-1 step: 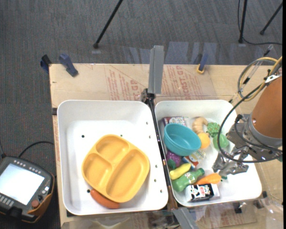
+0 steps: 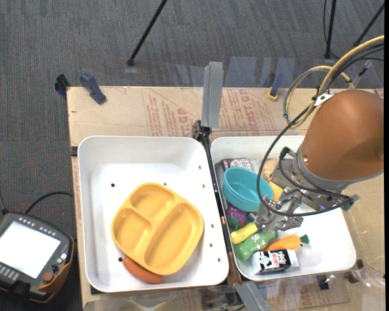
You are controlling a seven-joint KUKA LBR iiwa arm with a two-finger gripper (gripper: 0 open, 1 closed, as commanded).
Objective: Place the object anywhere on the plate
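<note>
The yellow divided plate lies tilted in the left bin, with an orange-red sausage-shaped toy poking out from under its near edge. My gripper hangs low in the right bin, over a pile of small toys. Just beneath and beside it lie a yellow piece, a green bottle-shaped toy and an orange carrot. The arm's orange wrist band hides the bin's back right part.
A blue bowl sits at the back left of the right bin, with a purple toy in front of it and a red-and-white packet behind. A black-and-white carton lies near the front rim. A pendant rests off the bench, left.
</note>
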